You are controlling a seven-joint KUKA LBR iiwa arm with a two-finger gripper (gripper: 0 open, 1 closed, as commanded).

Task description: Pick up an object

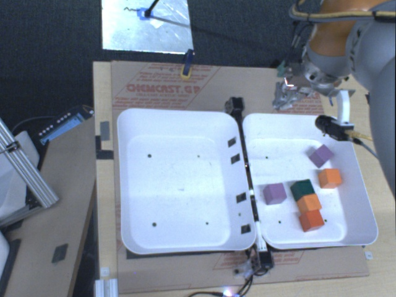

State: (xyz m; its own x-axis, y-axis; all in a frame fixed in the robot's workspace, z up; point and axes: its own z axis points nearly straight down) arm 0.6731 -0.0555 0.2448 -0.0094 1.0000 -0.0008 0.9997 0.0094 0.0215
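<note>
The right bin (359, 228) holds several small blocks. A purple block (320, 155) lies near its right wall, with an orange block (330, 178) just in front of it. Toward the middle sit another purple block (274, 193), a dark green block (302, 189), an orange block (309, 203) and a red-orange block (311, 219), the last three touching in a row. My gripper (288, 96) hangs above the brown board just beyond the right bin's far edge, well clear of every block. Nothing shows in its grasp.
The left bin (127, 184) sits beside the right one, joined by a black clipped divider (244, 172). A shiny metal sheet (146, 17) lies beyond the board. A silver rail (25, 172) and a grey device (62, 124) stand at the left.
</note>
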